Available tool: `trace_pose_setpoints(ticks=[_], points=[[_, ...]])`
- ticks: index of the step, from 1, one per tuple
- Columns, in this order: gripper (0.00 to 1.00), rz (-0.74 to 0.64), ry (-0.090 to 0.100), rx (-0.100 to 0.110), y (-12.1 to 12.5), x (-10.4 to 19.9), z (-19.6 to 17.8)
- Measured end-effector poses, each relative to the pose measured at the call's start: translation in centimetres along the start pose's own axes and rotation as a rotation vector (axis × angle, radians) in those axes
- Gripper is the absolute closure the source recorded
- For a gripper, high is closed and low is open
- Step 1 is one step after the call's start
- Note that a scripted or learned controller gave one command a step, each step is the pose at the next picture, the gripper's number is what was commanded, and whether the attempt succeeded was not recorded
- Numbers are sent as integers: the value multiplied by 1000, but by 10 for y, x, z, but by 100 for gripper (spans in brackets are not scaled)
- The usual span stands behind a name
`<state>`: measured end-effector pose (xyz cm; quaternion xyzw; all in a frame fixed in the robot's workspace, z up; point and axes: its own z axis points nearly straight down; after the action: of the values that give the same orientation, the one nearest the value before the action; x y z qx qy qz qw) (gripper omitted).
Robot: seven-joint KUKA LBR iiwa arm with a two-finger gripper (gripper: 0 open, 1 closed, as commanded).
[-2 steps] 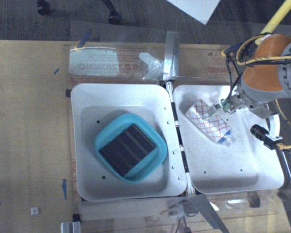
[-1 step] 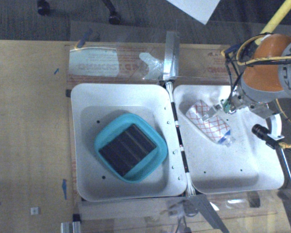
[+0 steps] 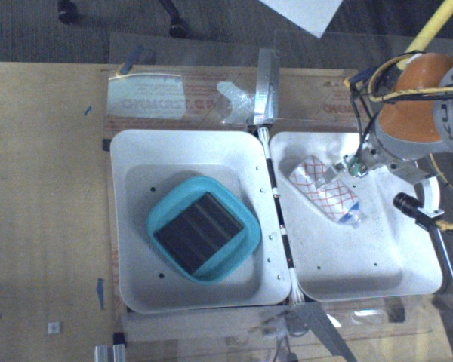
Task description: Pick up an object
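At the near edge of the wooden table [image 3: 45,202], the two shallow white bins sit side by side. The left white bin [image 3: 128,164] holds a teal, rounded-square plastic container with a dark ribbed panel on top [image 3: 202,228]; it lies flat near the middle of that bin, turned at an angle, untouched and well apart from the arm.

The right white bin [image 3: 362,270] holds a clear plastic packet with a red criss-cross print [image 3: 325,189], lying flat on the bin floor in the half toward the far edge, nearer the wall shared with the left bin. It looks like the thing being attempted.

Just beside that packet's far end is the gripper [image 3: 351,166], low in the bin under the grey arm with its orange band [image 3: 423,96]. It seems to be at or touching the packet, but I cannot tell how it is set, nor whether anything is caught.

As I judge it, the reach is made while the pick is not: the packet rests on the bin floor, so securing and lifting remain.

Beyond the bins, at the table's far edge, lies a strip of clear crumpled plastic film [image 3: 234,100].
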<state>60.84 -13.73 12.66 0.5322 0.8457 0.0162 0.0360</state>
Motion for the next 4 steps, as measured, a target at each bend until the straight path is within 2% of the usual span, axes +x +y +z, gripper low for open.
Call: trace_pose_setpoints(ticks=[4], points=[[0, -71, 0, 1, -2, -3, 0]])
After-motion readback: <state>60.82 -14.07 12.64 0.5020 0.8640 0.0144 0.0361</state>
